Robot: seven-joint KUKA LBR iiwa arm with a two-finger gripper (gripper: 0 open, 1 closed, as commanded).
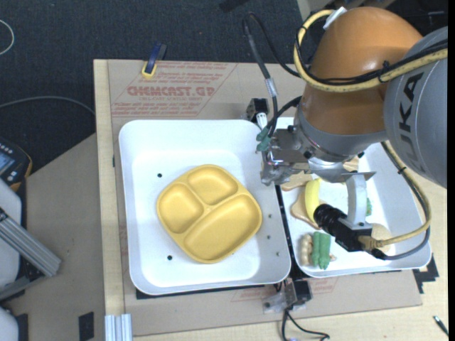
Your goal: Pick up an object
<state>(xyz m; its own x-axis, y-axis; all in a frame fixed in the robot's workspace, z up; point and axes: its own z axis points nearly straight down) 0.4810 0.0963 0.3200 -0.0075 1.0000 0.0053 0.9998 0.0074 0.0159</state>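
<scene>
Brown bench (pixel 178 87) (dark carpet (pixel 64 20) around)

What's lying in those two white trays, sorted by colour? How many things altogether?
Yellow: 2, the divided plate in the left bin and a banana-like piece in the right bin.
Green: 1, a small green piece.
Tan: 1, a knobbly tan piece.
Total: 4 that I can make out; the arm covers more of the right bin.
</scene>
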